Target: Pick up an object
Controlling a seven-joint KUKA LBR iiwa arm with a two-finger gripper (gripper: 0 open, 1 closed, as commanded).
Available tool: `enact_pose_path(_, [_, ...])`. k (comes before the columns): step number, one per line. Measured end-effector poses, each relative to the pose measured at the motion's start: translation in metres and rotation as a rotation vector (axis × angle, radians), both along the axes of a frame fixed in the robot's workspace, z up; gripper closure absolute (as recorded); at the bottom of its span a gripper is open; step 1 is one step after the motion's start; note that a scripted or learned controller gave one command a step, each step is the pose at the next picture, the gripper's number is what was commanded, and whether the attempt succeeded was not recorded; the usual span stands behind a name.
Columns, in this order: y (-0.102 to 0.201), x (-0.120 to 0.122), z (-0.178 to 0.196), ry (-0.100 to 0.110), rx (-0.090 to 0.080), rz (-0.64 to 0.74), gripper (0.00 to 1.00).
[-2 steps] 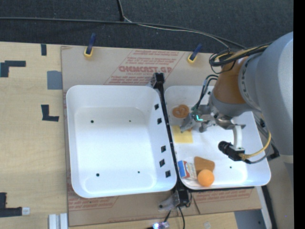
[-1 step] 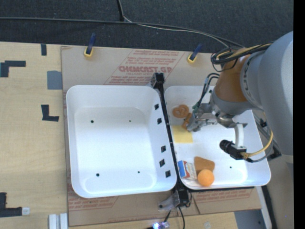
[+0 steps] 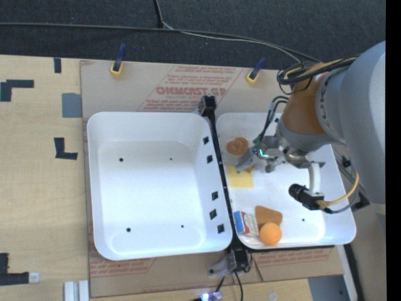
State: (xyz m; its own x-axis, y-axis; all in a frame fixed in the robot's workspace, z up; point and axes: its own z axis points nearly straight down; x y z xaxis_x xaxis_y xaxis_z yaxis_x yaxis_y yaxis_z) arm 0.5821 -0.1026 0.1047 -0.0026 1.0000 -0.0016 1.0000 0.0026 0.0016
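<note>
- Gripper point(image 3: 249, 162) hangs low in the right bin point(image 3: 332, 234), at the top edge of a yellow slab point(image 3: 241, 179); whether it is apart or closed, I can't tell.
- Slab lies flat near the divider, looking thin and light, probably soft; I'd pinch it across an edge.
- Orange ball point(image 3: 270, 234) nearby would likely roll away.

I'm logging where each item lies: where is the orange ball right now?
The orange ball lies in the right bin, near its front edge, touching a tan wedge and beside a small red-and-blue packet.
</note>
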Motion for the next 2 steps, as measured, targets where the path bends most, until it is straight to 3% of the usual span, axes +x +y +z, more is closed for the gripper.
enact_pose_path(1, [0.0002, -0.0002, 0.0096, 0.001, 0.001, 0.000, 1.00])
enact_pose_path(2, [0.0002, -0.0003, 0.0091, 0.001, 0.000, 0.001, 0.00])
